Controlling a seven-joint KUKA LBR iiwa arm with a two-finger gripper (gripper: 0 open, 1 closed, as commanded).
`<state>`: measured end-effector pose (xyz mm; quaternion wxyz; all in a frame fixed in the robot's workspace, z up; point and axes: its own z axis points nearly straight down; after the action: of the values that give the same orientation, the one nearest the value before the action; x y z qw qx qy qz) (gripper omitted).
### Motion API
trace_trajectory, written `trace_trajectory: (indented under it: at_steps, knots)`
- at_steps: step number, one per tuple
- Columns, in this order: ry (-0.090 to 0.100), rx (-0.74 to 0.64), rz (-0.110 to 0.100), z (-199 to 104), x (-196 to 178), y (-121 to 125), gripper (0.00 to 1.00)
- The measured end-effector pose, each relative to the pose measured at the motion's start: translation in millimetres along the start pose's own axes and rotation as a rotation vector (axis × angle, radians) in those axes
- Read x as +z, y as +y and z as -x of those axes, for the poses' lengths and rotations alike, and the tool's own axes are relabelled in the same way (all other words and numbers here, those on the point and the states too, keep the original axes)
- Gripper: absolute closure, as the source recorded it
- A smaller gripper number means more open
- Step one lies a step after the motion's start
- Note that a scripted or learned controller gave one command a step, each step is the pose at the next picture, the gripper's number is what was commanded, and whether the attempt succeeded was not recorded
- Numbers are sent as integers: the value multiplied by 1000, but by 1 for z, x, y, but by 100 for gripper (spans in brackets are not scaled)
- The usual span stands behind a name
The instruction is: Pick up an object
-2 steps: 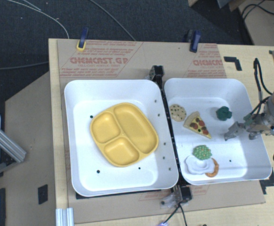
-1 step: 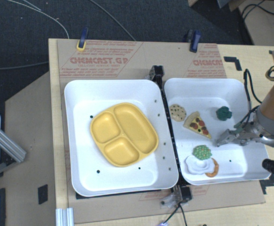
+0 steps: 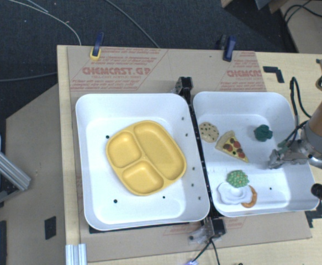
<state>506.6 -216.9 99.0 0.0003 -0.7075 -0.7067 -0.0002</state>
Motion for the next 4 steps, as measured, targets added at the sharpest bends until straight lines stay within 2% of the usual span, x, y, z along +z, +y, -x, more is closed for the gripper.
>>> trace_trajectory:
  at_steps: [1, 2, 3, 4]
  knots:
    - [-3, 0, 4, 7, -49, -7, 100]
    - [-4, -2, 5, 4, -92, -3, 100]
    - [-4, -2, 6, 1, -155, -3, 100]
    - [1, -5, -2, -54, -143, 5, 100]
